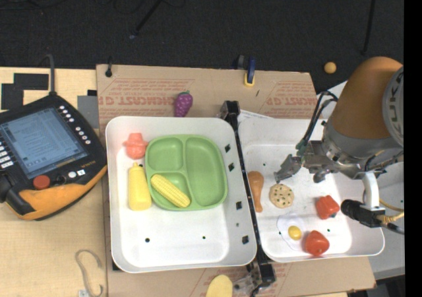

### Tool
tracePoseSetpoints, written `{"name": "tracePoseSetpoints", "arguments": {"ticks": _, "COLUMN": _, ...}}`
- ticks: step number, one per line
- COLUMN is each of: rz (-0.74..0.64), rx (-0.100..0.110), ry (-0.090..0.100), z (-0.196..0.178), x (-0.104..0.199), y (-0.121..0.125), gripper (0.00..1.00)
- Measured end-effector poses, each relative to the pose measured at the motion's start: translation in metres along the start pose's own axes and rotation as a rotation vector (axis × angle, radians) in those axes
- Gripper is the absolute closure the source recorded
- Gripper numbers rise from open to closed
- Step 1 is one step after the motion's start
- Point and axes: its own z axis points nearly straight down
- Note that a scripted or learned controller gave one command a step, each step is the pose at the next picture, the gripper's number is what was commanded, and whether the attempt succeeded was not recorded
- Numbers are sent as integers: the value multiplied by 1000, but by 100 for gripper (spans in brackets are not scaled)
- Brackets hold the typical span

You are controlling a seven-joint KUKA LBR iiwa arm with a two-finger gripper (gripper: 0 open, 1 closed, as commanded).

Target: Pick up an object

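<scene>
My pincer (288, 169) hangs low over the right bin (369, 243), and I cannot tell how it is set or whether it holds anything. At its 6 o'clock lies a cookie (281, 195), with a drumstick (256, 189) at 8, a fried egg (292, 230) and two red peppers (316, 242) beyond. The left bin (171, 243) holds a green plate (198, 170) bearing corn (170, 191), a yellow bottle (138, 187) at its 9 o'clock and a pink toy (134, 146) at 10.

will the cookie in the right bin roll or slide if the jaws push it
The cookie looks like a flat disc lying face up, so it should slide rather than roll. It seems thin and low against the bin floor, so gripping it may be awkward. Probably light plastic.
</scene>
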Motion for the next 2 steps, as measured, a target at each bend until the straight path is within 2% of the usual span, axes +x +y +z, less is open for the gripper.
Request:
{"name": "tracePoseSetpoints", "arguments": {"ticks": 1, "rz": -2, "rx": -13, "ry": -1, "z": -7, "x": 0, "y": 3, "gripper": 0}}
{"name": "tracePoseSetpoints", "arguments": {"ticks": 2, "rz": -3, "rx": -9, "ry": -1, "z": 37, "x": 6, "y": -1, "gripper": 0}}
